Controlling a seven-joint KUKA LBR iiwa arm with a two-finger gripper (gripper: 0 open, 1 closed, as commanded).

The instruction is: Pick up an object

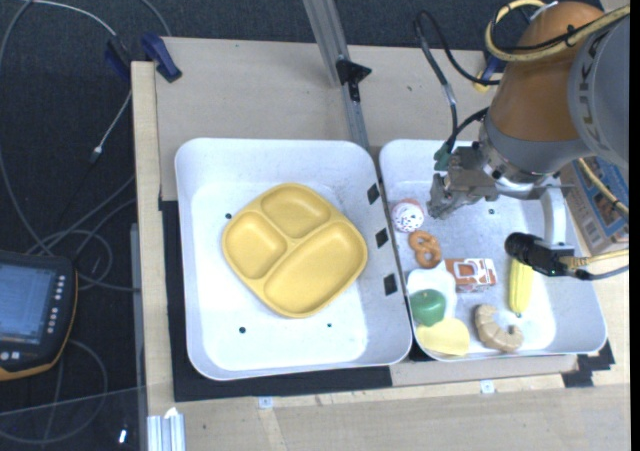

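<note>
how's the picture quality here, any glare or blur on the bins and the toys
Camera view: even overhead light, soft shadows; the white left bin is bright but not blown out; the yellow plate is sharp; the small toys look slightly soft; the gripper is dark and hard to read.

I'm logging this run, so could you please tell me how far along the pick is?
Nothing looks picked yet. The gripper is low in the right bin, near the pretzel, while the green apple and corn lie on the bin floor. Grasping and lifting an item remain.
</note>
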